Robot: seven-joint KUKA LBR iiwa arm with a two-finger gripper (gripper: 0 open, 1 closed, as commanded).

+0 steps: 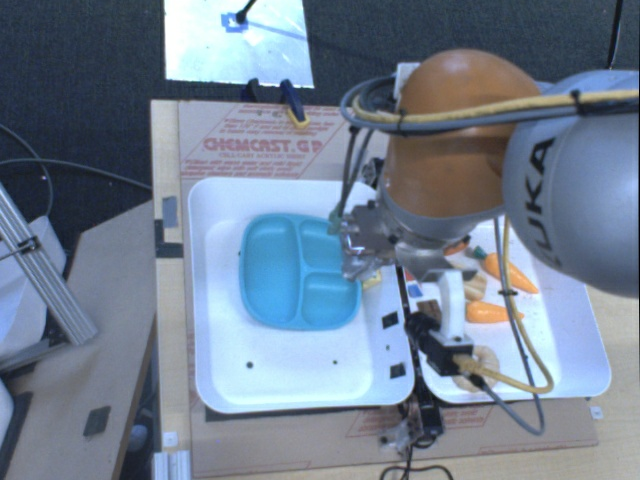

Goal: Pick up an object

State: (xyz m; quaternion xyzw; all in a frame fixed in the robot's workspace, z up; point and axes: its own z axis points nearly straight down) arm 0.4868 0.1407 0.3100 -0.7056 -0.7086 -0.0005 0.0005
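Two white bins are sitting side by side on the cardboard-covered bench (250,143). Over them the grey arm (560,198) is hanging, its gripper (352,258) touching the blue divided tray (290,283) in the left bin (215,368). Orange carrots (495,313) are lying in the right bin (585,358).

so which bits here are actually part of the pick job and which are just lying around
Part of the job:
- gripper, low over the divided tray's right edge
- blue divided tray in the left bin
- orange carrot-like pieces in the right bin

Just lying about:
- cardboard sheet under the bins
- shiny panel behind the bench
- metal rail at left
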